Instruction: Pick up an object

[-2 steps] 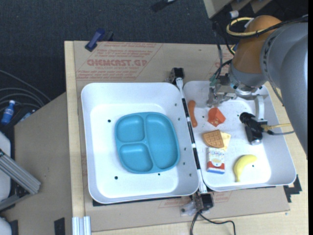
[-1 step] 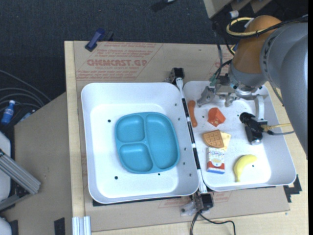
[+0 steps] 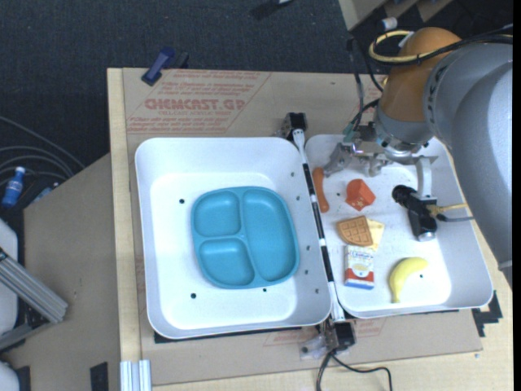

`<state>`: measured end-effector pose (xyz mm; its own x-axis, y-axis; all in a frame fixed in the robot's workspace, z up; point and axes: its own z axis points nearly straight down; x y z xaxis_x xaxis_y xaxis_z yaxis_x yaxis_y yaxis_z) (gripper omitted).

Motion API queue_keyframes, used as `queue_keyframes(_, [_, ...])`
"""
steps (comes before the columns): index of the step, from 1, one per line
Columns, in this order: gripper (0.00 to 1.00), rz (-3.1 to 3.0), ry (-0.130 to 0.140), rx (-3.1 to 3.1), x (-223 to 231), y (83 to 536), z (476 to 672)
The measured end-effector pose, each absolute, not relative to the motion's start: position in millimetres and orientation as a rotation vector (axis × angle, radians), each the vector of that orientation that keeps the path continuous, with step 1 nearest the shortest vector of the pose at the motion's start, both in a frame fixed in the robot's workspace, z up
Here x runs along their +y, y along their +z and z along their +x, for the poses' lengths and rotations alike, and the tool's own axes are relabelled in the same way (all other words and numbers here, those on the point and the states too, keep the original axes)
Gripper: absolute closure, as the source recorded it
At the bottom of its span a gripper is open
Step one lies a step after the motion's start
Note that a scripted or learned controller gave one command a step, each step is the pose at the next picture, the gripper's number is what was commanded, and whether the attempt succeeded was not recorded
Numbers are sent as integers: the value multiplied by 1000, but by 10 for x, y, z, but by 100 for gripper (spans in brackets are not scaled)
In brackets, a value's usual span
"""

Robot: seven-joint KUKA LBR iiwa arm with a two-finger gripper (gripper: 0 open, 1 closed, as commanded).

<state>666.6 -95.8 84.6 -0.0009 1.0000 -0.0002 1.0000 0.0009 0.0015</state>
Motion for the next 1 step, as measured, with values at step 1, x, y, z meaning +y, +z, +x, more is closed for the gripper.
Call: queue_keyframes(1, [100, 2217, 4, 2220, -955, 954, 6675])
